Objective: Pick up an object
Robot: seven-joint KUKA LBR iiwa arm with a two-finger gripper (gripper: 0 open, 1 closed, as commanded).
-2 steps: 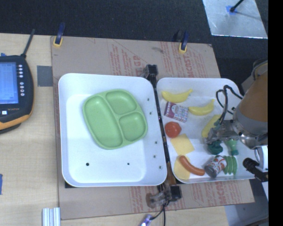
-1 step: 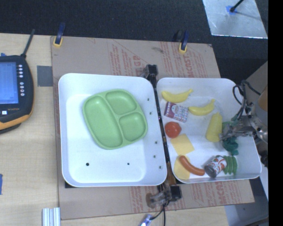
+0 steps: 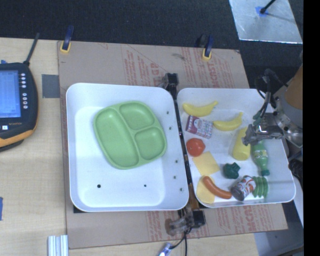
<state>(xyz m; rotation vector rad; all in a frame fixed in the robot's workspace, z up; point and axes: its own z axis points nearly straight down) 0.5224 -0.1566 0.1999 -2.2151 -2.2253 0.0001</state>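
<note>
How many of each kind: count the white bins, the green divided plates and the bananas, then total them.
White bins: 2
Green divided plates: 1
Bananas: 2
Total: 5

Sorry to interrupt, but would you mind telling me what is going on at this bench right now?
A robot arm reaches in from the right, its gripper low over the right bin, beside a yellow piece and a green bottle. That bin also holds toy food: two bananas, a tomato, a hot dog and a small can. The left bin holds a green divided plate. Nothing looks lifted yet.
</note>
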